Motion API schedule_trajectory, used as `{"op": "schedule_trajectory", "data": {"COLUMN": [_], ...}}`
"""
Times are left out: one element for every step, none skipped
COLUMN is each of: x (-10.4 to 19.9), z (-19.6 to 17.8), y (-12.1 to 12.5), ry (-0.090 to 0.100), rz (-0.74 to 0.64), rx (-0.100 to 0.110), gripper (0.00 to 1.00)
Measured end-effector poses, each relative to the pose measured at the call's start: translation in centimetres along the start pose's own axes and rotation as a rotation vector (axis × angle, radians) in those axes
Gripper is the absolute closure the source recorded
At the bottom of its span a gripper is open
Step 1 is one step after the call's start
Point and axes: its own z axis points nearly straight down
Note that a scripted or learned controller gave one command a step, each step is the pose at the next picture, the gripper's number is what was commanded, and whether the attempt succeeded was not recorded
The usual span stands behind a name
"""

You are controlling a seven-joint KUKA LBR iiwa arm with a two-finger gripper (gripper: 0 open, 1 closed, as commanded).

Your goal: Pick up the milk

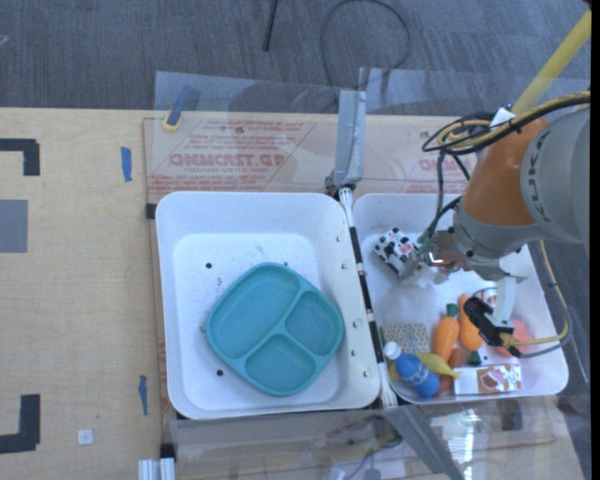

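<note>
Where gripper [427, 265] hangs, milk [395, 250] just left.

Found open white floor in the right white bin [553, 380] only along the far wall behind the black-and-white cow-patterned milk carton [395, 250]. Found the near end crowded with an orange carrot [445, 337], a blue bottle [413, 371] and a yellow banana [438, 364], packed close together. Saw the left white bin [178, 234] largely taken by a teal sectioned plate [274, 328], with bare floor along its far and left walls.

A robotics lab: taped wooden bench [75, 309], two white bins [178, 234], grey carpet [112, 42] and loose cables [366, 28] at the frame's top.
</note>
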Motion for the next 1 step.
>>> {"op": "schedule_trajectory", "data": {"x": [8.43], "z": [-7.73], "y": [5.60], "ry": [0.001], "rz": [-0.189], "rx": [0.011], "gripper": [1.00]}}
